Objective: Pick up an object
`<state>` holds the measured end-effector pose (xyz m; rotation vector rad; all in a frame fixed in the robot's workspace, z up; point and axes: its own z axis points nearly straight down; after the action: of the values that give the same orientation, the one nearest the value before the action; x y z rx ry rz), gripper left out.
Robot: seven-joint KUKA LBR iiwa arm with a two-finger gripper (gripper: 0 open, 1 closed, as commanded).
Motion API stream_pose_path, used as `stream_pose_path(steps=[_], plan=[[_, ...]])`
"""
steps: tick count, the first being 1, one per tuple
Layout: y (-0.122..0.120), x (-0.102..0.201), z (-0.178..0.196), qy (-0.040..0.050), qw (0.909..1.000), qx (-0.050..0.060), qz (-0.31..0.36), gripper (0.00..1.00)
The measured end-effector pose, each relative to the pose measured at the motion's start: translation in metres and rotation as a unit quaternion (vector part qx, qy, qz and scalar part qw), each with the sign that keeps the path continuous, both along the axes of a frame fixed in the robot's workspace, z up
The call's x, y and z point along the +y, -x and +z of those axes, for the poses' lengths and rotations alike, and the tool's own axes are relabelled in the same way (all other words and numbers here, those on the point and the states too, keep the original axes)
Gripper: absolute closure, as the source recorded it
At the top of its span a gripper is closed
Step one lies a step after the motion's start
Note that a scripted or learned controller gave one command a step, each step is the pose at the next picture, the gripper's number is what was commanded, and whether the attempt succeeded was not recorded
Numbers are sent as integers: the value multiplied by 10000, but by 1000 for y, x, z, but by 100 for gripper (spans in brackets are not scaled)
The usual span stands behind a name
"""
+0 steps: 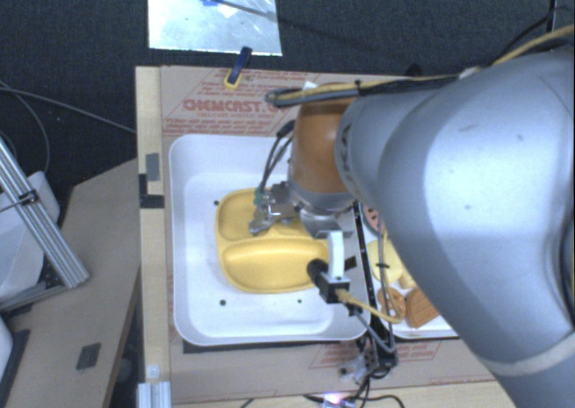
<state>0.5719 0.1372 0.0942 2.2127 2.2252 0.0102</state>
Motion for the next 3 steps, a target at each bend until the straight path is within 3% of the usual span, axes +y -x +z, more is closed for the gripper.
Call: stream_pose_path(steps=[1, 2, 3], plan=[[-43, 37, 92, -8, 10000, -24, 7, 0], [-80, 100, 215, -31, 10000, -55, 23, 0], [-80, 97, 390, -25, 10000, -69, 3, 0]])
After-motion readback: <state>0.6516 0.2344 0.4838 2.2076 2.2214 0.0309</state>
